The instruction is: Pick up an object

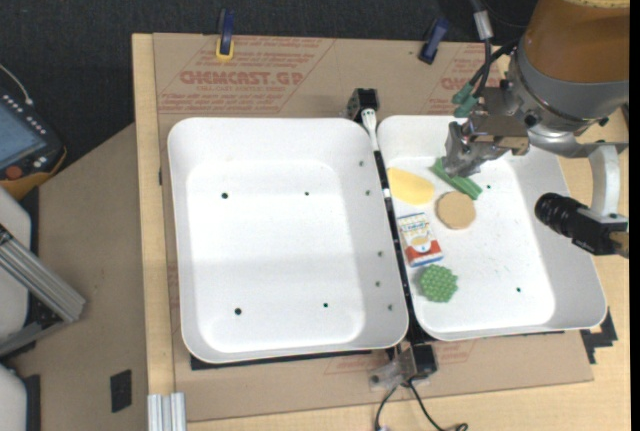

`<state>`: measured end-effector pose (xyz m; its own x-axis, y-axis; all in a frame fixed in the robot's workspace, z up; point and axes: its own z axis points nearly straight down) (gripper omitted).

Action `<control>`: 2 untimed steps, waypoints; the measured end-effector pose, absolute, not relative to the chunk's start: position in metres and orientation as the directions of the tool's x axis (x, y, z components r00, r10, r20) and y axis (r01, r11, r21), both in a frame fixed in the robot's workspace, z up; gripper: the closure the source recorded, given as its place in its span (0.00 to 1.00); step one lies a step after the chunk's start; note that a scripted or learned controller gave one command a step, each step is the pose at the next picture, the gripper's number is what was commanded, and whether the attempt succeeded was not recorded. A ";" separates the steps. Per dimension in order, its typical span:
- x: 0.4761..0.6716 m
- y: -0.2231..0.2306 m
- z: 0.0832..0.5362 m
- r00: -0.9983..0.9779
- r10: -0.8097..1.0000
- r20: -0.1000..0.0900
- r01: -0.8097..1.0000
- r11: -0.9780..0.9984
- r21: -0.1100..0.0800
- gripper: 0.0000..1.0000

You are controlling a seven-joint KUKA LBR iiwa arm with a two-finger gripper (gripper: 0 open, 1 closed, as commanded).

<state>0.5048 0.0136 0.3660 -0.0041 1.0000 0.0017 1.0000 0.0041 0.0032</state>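
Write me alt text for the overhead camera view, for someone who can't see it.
A grey and orange robot arm lowers its tool onto a green flat piece in the right white bin. That bin also holds a yellow piece, a tan round disc, a small red, white and blue carton and a green bumpy item. The left white bin sits alongside.

You can read 1 brand mark clearly: "CHEMCAST GP" in red capitals on the brown cardboard sheet (pixel 300 69), printed just behind the left bin (pixel 200 219). Fainter red lines of small print sit under it, too small to read. More red print of the same kind shows on the sheet behind the right bin (pixel 560 309), illegible. The small carton (pixel 420 240) in that bin carries print you cannot make out.
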 end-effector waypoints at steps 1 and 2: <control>0.492 0.054 0.487 -0.006 1.000 0.003 1.000 0.006 0.015 1.00; 0.485 0.092 0.407 -0.003 1.000 -0.001 1.000 0.003 -0.008 1.00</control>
<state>0.4853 0.0919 0.4071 -0.0034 1.0000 -0.0008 1.0000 0.0034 -0.0082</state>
